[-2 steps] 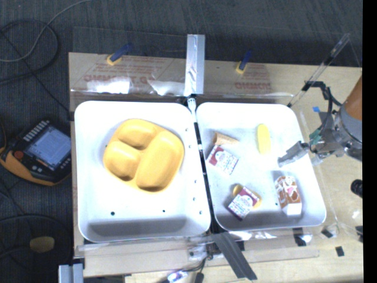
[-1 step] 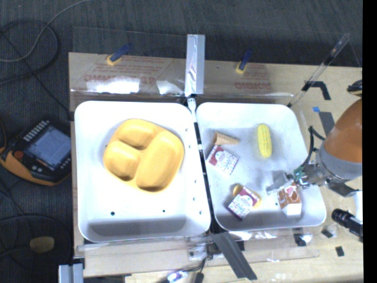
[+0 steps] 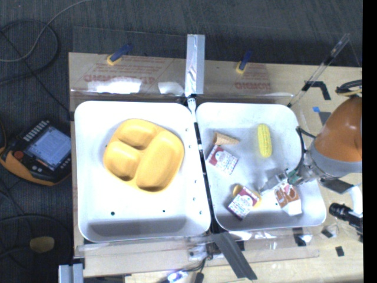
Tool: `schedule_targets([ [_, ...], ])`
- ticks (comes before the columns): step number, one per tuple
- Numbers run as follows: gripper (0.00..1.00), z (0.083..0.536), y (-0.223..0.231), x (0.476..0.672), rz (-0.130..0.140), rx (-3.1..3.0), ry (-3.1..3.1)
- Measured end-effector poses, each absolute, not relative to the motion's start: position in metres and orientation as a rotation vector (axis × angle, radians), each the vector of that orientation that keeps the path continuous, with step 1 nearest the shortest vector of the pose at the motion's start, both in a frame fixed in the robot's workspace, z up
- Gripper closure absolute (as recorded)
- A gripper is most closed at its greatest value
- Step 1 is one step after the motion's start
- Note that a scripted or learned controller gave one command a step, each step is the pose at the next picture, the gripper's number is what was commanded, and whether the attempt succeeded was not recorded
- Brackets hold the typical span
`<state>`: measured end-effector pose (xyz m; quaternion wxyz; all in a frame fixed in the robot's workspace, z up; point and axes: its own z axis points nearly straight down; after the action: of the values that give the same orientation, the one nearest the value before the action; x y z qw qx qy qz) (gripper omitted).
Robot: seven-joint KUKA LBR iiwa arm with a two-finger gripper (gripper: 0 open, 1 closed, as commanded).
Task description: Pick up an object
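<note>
My gripper (image 3: 277, 181) reaches into the right bin (image 3: 247, 114) from the right, low over the bin floor near its front right part. A small brown and white carton (image 3: 288, 198) lies just right of the fingertips. A red and white carton with a yellow top (image 3: 242, 202) lies to the left of the gripper. Further back sit a pink and white carton (image 3: 223, 160), a small ice-cream cone (image 3: 225, 138) and a yellow corn cob (image 3: 264, 141). Nothing shows between the fingers.
The left bin (image 3: 88, 175) holds a large yellow bread-like lump (image 3: 143, 154). A metal divider post (image 3: 195, 63) stands at the back between the bins. A handheld pendant (image 3: 41, 152) lies on the floor at left. The orange wrist band (image 3: 344, 131) hangs over the right bin's edge.
</note>
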<state>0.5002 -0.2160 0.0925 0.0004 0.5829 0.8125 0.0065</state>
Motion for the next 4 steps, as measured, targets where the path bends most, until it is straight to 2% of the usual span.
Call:
schedule_targets([
  [1, 1.0, 0.0991, -0.2189, 0.5024, 0.02, 1.83, 2.539],
  [2, 0.0, 0.0989, -0.2175, 0.5024, 0.021, 1.829, 2.543],
  [3, 0.0, 0.0989, -0.2175, 0.5025, 0.021, 1.829, 2.543],
  [4, 1.0, 0.1055, -0.2173, 0.503, 0.022, 1.833, 2.541],
])
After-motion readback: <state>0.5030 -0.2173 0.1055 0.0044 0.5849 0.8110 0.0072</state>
